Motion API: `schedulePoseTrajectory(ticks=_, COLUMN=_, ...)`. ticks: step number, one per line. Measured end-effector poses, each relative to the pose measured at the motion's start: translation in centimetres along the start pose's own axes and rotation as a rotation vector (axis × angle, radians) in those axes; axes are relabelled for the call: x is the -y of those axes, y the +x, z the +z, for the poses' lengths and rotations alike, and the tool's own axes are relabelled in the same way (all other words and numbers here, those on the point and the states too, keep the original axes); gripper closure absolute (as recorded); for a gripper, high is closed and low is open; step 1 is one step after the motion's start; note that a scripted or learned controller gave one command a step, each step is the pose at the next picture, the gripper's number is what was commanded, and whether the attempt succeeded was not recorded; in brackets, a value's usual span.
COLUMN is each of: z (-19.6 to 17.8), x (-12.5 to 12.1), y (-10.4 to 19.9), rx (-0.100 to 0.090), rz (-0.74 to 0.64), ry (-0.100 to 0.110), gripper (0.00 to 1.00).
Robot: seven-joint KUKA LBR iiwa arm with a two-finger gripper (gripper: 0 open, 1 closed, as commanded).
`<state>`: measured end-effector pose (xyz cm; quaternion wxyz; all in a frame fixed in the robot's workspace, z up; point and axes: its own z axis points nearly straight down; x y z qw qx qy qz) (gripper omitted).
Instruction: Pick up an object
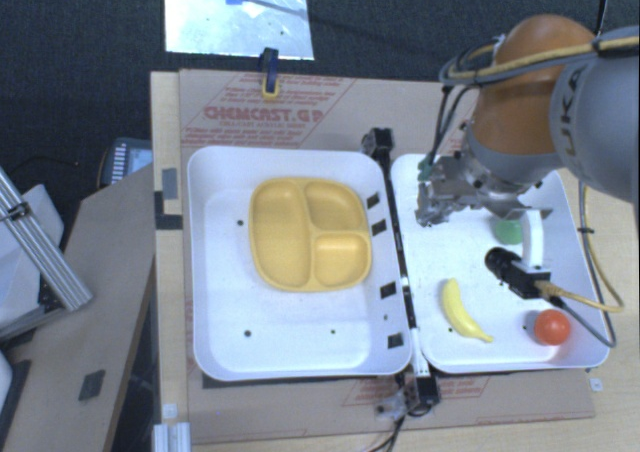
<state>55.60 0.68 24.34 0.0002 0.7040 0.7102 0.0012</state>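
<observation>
Well below fingers: banana, lying apart.

plate in left bin, banana right

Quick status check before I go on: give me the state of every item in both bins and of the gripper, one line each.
yellow divided plate: flat in the left bin, right side up.
banana: lying loose in the right bin.
orange ball: resting near the right bin's front corner.
green object: in the right bin, partly hidden by the arm.
gripper: low over the right bin, nothing seen in it.
</observation>
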Motion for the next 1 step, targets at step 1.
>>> schedulePoseTrajectory(ticks=1, z=1.56, x=0.10, y=5.24, rx=-0.001, rz=-0.001, ry=0.002, gripper=1.00)
